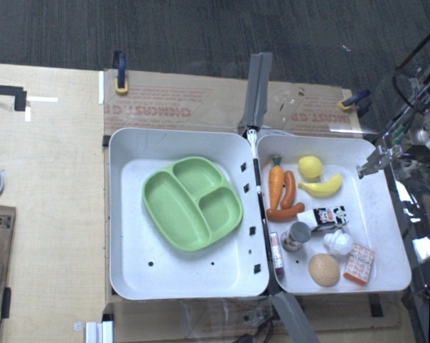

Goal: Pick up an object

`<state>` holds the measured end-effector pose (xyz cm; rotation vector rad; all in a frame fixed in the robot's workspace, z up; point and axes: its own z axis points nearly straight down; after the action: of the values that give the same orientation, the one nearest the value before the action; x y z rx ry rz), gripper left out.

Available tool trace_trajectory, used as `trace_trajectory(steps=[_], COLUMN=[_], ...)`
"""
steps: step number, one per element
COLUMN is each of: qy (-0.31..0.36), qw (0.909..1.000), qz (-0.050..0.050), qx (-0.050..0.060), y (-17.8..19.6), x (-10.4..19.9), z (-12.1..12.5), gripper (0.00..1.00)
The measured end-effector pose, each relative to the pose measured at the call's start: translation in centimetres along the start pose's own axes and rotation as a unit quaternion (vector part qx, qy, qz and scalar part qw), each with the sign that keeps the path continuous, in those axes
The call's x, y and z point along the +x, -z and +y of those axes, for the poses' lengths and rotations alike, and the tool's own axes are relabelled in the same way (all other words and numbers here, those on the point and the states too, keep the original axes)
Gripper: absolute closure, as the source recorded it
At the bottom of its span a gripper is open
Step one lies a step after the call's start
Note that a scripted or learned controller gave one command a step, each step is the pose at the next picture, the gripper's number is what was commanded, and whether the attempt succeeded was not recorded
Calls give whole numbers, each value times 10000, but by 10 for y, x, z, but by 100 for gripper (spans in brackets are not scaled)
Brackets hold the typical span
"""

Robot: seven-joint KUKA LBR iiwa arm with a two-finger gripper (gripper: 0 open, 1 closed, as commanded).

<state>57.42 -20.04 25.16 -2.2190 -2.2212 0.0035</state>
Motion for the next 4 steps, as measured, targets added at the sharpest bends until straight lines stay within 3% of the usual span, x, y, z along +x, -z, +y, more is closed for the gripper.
trace_trajectory(steps=[1, 2, 3, 4], qy=[1392, 1547, 1943, 1929], qw=[9903, 9880, 9809, 9812], qz=[-2, 1, -7, -11], qx=[-9, -7, -19, -30], y=[6, -100, -160, -150], x=[-7, 22, 49, 48], z=[-27, -11, 40, 40], gripper=[0, 0, 0, 100])
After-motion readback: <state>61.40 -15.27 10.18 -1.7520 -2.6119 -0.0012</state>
